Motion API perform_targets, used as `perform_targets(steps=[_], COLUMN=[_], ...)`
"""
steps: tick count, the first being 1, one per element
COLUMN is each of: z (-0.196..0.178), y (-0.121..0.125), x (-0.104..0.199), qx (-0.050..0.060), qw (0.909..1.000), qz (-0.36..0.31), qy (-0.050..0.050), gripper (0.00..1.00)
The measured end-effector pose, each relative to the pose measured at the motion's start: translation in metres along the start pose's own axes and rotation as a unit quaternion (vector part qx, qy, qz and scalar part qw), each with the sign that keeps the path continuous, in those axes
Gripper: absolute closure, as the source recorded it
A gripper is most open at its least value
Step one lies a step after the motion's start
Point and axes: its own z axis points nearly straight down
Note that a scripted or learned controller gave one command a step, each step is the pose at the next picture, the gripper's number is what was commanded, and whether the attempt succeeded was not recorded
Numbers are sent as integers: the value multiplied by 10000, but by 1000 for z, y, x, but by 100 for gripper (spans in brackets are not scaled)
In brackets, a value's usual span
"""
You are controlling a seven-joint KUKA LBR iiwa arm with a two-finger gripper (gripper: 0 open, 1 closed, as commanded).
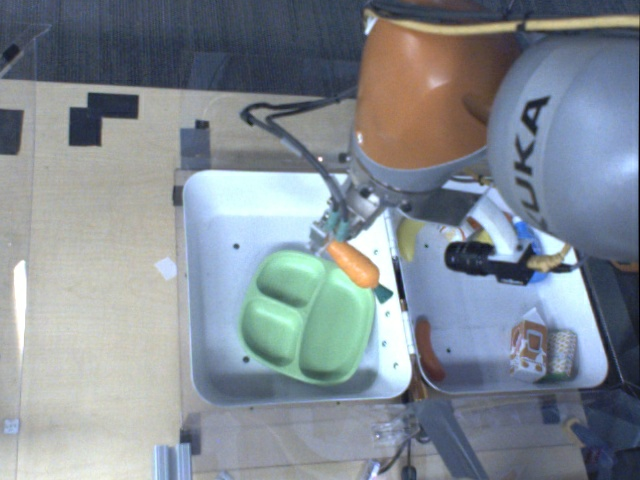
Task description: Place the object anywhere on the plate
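Where the green plate (308,318) meets its upper right rim, near the frame's centre, the orange carrot (353,264) lies with its long axis running from upper left down to lower right. The gripper (338,226) sits at the carrot's upper-left end, closed on it, within the left bin (215,268).

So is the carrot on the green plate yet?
Partly at most. The carrot lies slanted over the green plate's upper right rim, just below the gripper. Whether it rests there or is held, cannot tell.
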Motion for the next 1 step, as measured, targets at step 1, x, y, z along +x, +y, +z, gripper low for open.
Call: perform_targets(steps=[1], z=[0], y=[0], x=[0], qx=[1], qw=[10000], qz=[-3], qy=[1], gripper=[0])
